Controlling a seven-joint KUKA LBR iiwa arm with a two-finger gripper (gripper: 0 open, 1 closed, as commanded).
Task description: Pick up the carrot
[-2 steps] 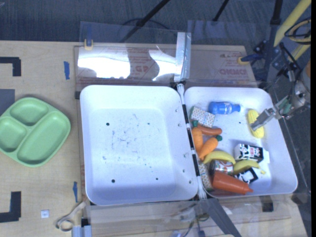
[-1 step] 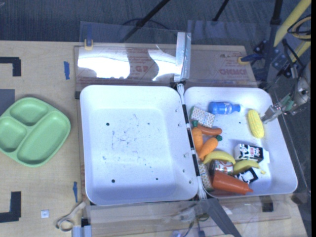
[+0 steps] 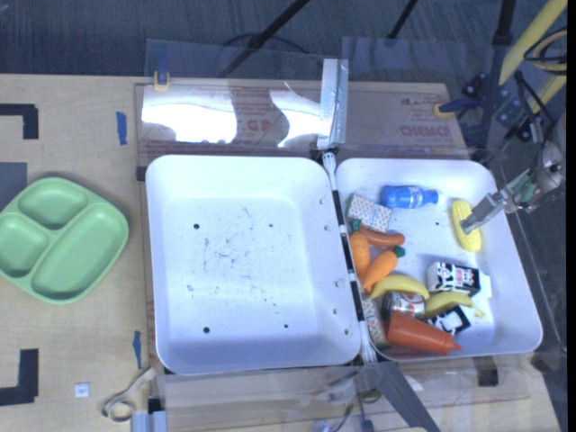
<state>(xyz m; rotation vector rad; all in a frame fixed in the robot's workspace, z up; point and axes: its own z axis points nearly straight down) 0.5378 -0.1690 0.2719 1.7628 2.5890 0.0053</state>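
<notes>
The carrot [image 3: 379,267] is small and orange with a green stub at its right end. It lies in the right bin [image 3: 513,268] near the bin's left wall, among other toy foods. My gripper [image 3: 493,205] comes in from the right, over that bin's upper right part. Its tip is just above a yellow corn piece [image 3: 465,226]. It is well to the right of the carrot and apart from it. Nothing shows in its grasp.
Around the carrot lie an orange piece [image 3: 360,251], a red-orange sausage shape [image 3: 384,238], a banana [image 3: 400,284], a large red-orange vegetable [image 3: 419,333], a blue bottle [image 3: 408,196] and a black-and-white carton [image 3: 454,278]. The left bin [image 3: 243,259] and a green divided plate [image 3: 61,238] lie further left.
</notes>
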